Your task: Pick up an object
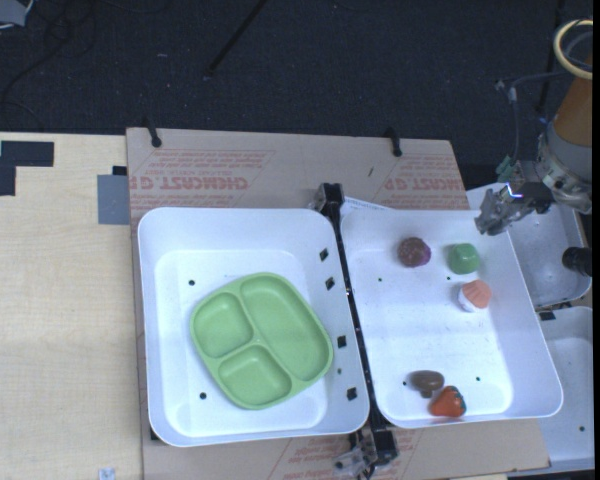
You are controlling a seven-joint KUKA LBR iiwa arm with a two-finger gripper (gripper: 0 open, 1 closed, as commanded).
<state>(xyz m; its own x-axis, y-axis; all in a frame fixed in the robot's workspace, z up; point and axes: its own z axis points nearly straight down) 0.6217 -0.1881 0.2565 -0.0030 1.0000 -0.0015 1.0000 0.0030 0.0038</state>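
The right bin (510,298) holds several small objects: a dark purple-brown round piece (414,252), a green piece (464,258), an orange-and-white piece (474,295), a brown piece (425,380) and a red piece (447,402) touching it. The gripper (495,212) hangs at the bin's far right corner, above and to the right of the green piece, apart from every object. Nothing shows between its fingers. The arm's orange band (578,108) rises at the right edge.
The left bin (165,268) holds a green three-compartment plate (260,340). A black divider (342,298) runs between the two bins. Cardboard (280,173) lies beneath both, and a light wooden bench top (50,318) spreads to the left.
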